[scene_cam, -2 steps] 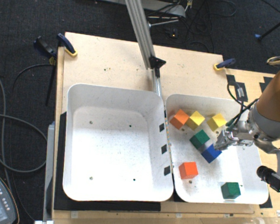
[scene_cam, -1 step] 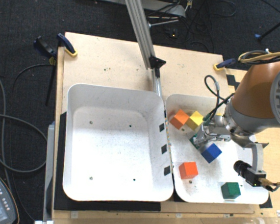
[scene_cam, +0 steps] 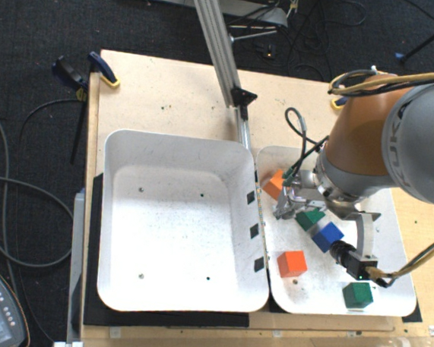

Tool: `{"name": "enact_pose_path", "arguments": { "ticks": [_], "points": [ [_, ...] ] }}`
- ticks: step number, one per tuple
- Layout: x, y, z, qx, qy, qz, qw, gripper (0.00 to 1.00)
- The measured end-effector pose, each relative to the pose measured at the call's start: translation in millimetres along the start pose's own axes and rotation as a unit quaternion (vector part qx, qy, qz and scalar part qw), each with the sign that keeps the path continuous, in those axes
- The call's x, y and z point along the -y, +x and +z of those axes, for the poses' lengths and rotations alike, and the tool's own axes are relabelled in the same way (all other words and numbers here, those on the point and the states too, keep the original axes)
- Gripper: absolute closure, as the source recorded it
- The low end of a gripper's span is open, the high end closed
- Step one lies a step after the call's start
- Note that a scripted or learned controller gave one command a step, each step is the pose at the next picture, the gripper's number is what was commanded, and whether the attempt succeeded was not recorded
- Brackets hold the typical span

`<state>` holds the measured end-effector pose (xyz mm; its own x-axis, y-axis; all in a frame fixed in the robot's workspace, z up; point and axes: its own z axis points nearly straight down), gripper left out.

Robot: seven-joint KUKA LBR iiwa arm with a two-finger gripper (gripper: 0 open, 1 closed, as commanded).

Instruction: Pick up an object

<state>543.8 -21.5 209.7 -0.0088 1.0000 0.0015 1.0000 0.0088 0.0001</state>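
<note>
My gripper (scene_cam: 290, 204) hangs low over the upper left part of the right bin (scene_cam: 395, 304), under the grey and orange wrist. An orange block (scene_cam: 274, 184) lies just left of it, partly hidden by the gripper. A dark green block (scene_cam: 310, 218) and a blue block (scene_cam: 326, 236) sit right beside it, toward the lower right. Farther toward the front lie a red-orange cube (scene_cam: 293, 263) and a green cube (scene_cam: 357, 294). I cannot see anything held.
The left bin (scene_cam: 115, 197) sits against the right bin's left wall. A slanted metal post (scene_cam: 218, 43) rises from behind the bins. Cables loop off the wrist over the right bin. A black bracket (scene_cam: 351, 260) sticks out from the wrist near the blue block.
</note>
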Motion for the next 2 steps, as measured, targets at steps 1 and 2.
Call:
{"name": "enact_pose_path", "arguments": {
  "ticks": [1, 2],
  "points": [
    [-11.5, 59.8, -3.5, 0.000, -0.001, 0.000, 1.0000, 1.00],
    [-38.3, 103.8, -18.9, 0.000, -0.002, 0.001, 1.0000, 1.00]
  ]
}}
